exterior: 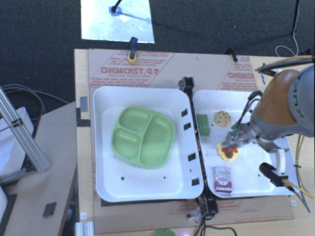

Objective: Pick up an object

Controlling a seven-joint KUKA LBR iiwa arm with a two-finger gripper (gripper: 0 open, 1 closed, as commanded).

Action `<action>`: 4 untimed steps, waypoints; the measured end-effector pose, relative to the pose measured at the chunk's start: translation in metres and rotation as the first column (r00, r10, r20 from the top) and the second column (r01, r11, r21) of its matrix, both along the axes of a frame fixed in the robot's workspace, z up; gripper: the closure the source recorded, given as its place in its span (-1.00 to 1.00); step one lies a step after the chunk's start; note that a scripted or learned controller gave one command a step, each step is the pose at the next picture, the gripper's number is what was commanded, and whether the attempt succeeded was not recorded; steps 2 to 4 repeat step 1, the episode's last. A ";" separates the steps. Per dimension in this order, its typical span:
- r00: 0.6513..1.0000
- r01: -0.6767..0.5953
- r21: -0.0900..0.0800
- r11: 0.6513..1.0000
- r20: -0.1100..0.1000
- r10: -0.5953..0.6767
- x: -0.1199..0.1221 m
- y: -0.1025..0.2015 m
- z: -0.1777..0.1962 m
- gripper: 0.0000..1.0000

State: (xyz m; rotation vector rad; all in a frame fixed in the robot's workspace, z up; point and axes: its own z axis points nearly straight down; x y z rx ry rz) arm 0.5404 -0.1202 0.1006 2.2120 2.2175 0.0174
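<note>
Camera view: arm [283, 104] comes in from the right, pincer [230, 145] down in the right bin [256, 183], right over a yellow-and-red toy [228, 153] and touching it, far as I can see. Can't tell if it's apart or together, too small. Cookie [222, 118] just above the pincer, green block [203, 125] up-left, red packet [223, 178] below. Green divided plate [143, 136] well left, in the left bin [106, 181].
</note>
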 end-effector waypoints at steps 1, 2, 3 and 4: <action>1.000 -0.011 0.001 1.000 -0.003 0.011 0.019 0.081 0.089 1.00; 1.000 -0.011 0.001 1.000 -0.003 0.011 0.019 0.081 0.089 1.00; 1.000 -0.011 0.001 1.000 -0.003 0.011 0.019 0.081 0.089 1.00; 1.000 -0.011 0.001 1.000 -0.003 0.011 0.019 0.081 0.089 1.00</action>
